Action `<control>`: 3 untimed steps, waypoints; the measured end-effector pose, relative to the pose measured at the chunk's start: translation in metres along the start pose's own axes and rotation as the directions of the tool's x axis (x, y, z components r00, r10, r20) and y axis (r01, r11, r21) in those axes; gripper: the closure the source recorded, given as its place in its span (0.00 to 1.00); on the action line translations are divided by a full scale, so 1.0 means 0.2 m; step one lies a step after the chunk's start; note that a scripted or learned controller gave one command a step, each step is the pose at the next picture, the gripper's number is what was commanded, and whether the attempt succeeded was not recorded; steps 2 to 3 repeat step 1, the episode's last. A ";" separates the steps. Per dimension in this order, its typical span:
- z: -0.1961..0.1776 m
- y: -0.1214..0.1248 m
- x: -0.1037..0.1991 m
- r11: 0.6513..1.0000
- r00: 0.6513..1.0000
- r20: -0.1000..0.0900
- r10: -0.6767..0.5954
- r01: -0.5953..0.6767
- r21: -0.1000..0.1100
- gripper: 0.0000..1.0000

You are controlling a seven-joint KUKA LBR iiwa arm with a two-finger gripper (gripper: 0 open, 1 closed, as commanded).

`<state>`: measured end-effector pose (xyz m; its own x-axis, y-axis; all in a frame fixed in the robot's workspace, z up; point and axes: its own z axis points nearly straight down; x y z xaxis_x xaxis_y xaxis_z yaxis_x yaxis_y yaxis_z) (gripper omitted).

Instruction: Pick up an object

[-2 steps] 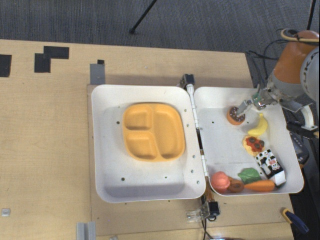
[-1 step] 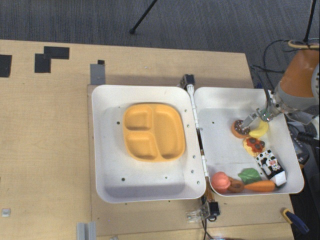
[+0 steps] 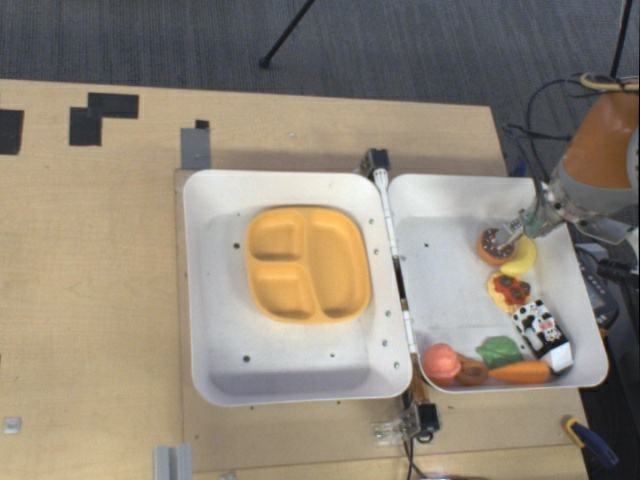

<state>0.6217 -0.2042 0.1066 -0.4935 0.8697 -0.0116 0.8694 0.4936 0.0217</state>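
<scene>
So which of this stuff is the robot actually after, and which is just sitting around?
For the job (things it might pick up, in the right bin):
- gripper, hovering over the doughnut and yellow toy
- pizza slice
- cow-patterned carton
- green toy
- carrot
- pink ball

Just lying about:
- yellow divided plate in the left bin
- black tape patches on the bench

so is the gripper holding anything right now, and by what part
Cannot be told. The gripper sits low over the donut and yellow toy in the right bin, but no object is visibly gripped.
</scene>
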 end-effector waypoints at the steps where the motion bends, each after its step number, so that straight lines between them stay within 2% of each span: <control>1: -0.39 0.49 0.46 0.980 0.980 -0.012 -0.198 0.198 0.014 1.00; 3: -0.39 0.49 0.46 0.980 0.980 -0.012 -0.198 0.198 0.014 1.00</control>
